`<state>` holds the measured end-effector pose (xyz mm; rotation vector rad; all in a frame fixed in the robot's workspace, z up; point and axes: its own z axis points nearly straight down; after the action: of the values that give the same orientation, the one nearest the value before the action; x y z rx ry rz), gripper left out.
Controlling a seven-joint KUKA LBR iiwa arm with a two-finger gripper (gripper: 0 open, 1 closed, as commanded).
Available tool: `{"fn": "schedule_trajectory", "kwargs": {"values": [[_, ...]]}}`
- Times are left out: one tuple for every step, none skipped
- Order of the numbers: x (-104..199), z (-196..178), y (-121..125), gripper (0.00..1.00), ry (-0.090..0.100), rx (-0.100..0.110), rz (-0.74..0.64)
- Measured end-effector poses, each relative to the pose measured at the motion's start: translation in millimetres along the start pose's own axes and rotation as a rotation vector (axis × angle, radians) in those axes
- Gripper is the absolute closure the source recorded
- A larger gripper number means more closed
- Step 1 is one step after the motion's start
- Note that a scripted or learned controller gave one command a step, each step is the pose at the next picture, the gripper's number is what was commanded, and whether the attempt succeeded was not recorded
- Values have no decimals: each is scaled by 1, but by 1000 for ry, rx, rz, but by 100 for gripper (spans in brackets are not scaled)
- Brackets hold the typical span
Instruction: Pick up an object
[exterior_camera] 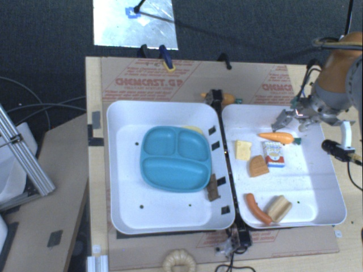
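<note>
The two-finger gripper [296,119] hangs over the far edge of the right shallow white bin [332,191], its metal fingers [282,119] spread apart with nothing between them. That open stance, poised just above the bin floor, reads as readiness for a grasp rather than a carry. Nearest to the fingers, just on their near side, lies an orange plastic carrot with a green tip [277,136]; judging by closeness, it is the likeliest thing to be picked, though the fingers do not touch it. Above the gripper rises the grey arm with its orange band [340,67], reaching in from the right.

The right bin holds all the loose pieces, spread out so each can be reached apart from the rest:
- the carrot at the far side;
- a pale yellow cheese wedge [243,150] near the bin's left wall;
- a small red and white printed carton [274,154] just right of it;
- a brown biscuit-like piece [258,166] just near of those;
- an orange-red sausage [257,208] and a tan bread-like block [279,208] side by side at the near edge.

The left shallow white bin [122,208] holds a blue three-compartment plastic plate [176,157], and a small dark brown piece [213,189] lies at the plate's near right corner.
</note>
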<state>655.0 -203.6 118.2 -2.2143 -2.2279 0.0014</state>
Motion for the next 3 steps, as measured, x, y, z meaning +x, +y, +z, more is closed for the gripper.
{"fn": "schedule_trajectory", "kwargs": {"values": [[1,32,3,0,0,-8,-1],[0,20,3,100,-3,-9,-3],[6,-36,14,100,-2,-10,-1]]}}
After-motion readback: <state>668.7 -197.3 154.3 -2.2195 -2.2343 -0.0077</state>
